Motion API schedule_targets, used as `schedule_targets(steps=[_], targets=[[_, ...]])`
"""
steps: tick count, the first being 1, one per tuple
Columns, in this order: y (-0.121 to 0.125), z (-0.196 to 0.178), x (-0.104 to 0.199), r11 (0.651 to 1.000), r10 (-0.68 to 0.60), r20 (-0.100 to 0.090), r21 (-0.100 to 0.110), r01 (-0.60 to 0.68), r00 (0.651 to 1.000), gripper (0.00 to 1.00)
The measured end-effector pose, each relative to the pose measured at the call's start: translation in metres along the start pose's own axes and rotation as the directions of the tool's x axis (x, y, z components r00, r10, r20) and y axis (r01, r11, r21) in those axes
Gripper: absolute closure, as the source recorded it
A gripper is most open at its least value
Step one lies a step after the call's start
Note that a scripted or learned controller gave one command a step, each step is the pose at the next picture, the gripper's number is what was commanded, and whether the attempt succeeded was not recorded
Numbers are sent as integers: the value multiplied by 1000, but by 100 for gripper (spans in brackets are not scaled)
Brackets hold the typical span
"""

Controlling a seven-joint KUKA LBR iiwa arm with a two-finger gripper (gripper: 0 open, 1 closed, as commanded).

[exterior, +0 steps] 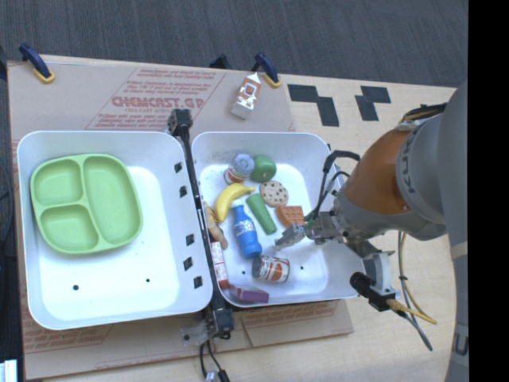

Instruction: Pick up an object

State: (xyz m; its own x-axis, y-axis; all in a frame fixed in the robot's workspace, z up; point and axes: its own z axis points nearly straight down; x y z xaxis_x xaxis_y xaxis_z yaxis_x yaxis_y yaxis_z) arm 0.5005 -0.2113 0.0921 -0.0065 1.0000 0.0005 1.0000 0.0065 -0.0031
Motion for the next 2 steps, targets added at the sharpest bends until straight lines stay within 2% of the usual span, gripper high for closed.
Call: schedule_targets(steps=[1,2], targets=[[1,-11,0,1000,-4,1,-2,4,1000,100],[23,-178,0,1000,0,3,-7,0,1000,100]])
